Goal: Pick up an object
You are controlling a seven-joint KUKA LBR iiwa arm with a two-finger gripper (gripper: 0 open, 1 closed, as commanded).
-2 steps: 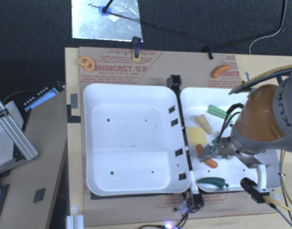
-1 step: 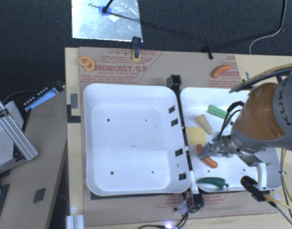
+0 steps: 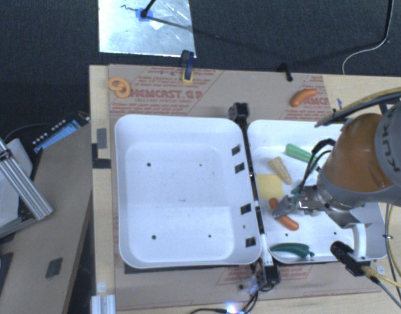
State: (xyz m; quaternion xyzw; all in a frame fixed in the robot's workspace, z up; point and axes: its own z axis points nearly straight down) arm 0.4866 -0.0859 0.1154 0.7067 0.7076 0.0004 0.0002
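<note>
The left bin (image 3: 180, 188), at the frame's centre, is offering open floor. In the right bin (image 3: 269, 131), a green block (image 3: 297, 152), yellow wedge (image 3: 279, 169), orange sausage (image 3: 288, 222) and green tool (image 3: 293, 249) are crowding the floor around the gripper (image 3: 283, 206).

Dark blue carpet floor (image 3: 43, 51), cardboard-topped bench (image 3: 252, 87), silvery sheet (image 3: 146, 17) above it — grey side table (image 3: 50, 241) at left

The grey arm with its orange band (image 3: 358, 157) reaches in from the right, wrist bent downward and leftward. Its metal two-finger gripper (image 3: 282, 207) hangs low, dark fingers (image 3: 278, 212) slightly parted, pointing left.
</note>
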